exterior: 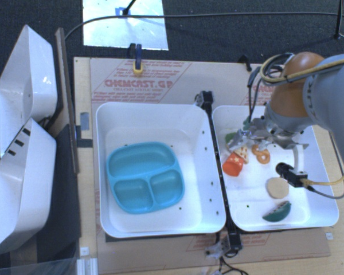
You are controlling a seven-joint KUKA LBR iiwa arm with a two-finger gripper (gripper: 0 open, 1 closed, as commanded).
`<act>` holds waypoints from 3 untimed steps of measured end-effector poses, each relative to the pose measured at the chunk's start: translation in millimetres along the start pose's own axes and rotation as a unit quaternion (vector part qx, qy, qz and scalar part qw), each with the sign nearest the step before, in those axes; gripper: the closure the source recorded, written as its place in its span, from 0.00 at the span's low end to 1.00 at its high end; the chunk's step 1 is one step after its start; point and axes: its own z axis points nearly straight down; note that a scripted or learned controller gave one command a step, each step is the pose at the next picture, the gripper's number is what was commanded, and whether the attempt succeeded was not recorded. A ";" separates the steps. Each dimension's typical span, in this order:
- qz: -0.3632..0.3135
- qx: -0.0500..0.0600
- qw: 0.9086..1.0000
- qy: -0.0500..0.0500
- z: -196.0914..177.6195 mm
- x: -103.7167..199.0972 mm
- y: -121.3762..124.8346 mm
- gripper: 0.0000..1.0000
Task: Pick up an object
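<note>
Hovering low over the far left part of the right white bin (311, 212), the two-finger gripper (249, 137) sits just beside a small green toy piece (231, 137); whether it is open or closed cannot be told, and nothing can be seen held in it. Just in front of it lie a small yellow piece (241, 154) and an orange ring-shaped piece (262, 154). An orange-red wedge-shaped block with pale spots (233, 165) touches the yellow piece near the bin's left wall. Nearer the front of the same bin are a tan round disc (277, 188) and a green crescent slice (277, 211), apart from each other. A black divider strip (215, 153) runs between the two bins. The left white bin (160, 119) holds a light blue plastic tray with three compartments (144, 175), lying flat. Both bins rest on a brown board (218, 76) printed in red with "CHEMCAST GP"; the smaller red lines are too small to read. A blue and yellow clamp (137, 59) grips the board's far edge.
</note>
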 end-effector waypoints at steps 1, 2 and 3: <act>-0.001 -0.006 1.000 -0.001 17.7 5.0 10.6 0.00; 0.000 -0.005 1.000 -0.001 7.7 -14.6 35.2 0.00; -0.001 -0.003 1.000 0.000 20.7 11.1 0.6 0.00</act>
